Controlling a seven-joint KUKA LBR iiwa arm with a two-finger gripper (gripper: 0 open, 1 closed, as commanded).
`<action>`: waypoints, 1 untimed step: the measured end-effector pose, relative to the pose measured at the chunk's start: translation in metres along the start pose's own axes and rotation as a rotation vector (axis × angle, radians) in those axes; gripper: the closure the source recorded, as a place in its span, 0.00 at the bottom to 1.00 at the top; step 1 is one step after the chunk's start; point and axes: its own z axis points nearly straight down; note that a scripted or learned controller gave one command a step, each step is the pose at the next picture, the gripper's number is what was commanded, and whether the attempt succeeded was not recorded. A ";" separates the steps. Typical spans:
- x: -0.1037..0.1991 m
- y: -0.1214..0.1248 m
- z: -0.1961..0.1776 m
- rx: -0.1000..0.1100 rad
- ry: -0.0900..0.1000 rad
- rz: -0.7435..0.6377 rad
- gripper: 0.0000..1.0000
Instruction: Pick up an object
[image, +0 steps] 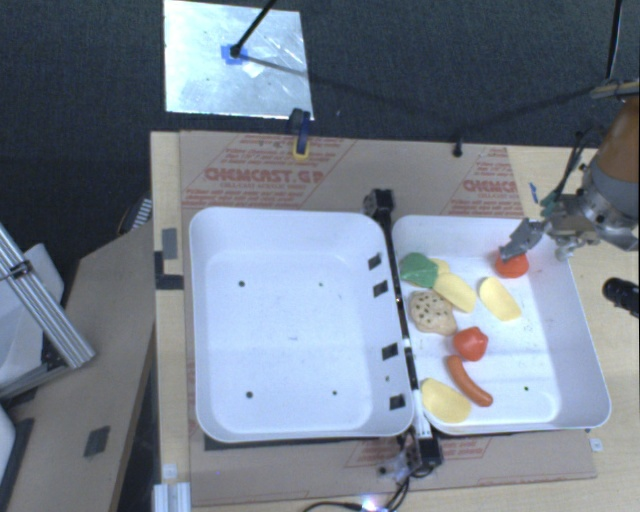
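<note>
Yellow pieces (446, 401): three; red (470, 343): two; cookie (432, 312): one.

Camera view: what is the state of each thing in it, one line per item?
Gripper: low at the right bin's far edge, by the tomato.
Tomato: lying in the bin, not lifted.
Green piece: lying against the divider.
Cookie: flat.
Sausage: lying slantwise.
Left bin: nothing in it.
Right bin: holds all the food.
</note>
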 end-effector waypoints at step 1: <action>0.034 -0.105 0.130 0.017 0.007 0.003 0.00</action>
